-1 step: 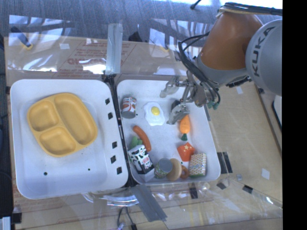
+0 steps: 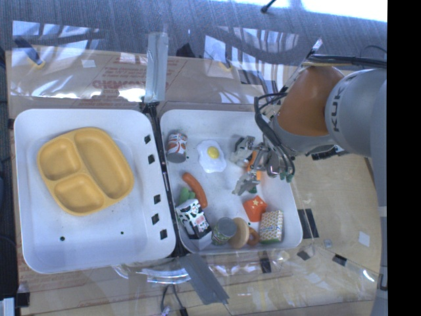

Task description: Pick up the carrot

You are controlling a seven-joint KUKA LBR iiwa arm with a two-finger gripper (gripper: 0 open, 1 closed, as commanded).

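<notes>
While scanning the right bin [image 2: 217,118], spotted the carrot [image 2: 195,188] lying flat left of centre, between fried egg [image 2: 212,155] and cow-patterned carton [image 2: 193,217]. Found the gripper [image 2: 245,165] apart, toward the bin's right side, fingers spread, holding nothing.

The arm [image 2: 358,107] is a thick, rounded grey casing with dark lettering on its side; a broad orange band [image 2: 304,104] circles it above the wrist; black cables [image 2: 266,104] loop beside it; the gripper [image 2: 248,166] is grey metal.
</notes>
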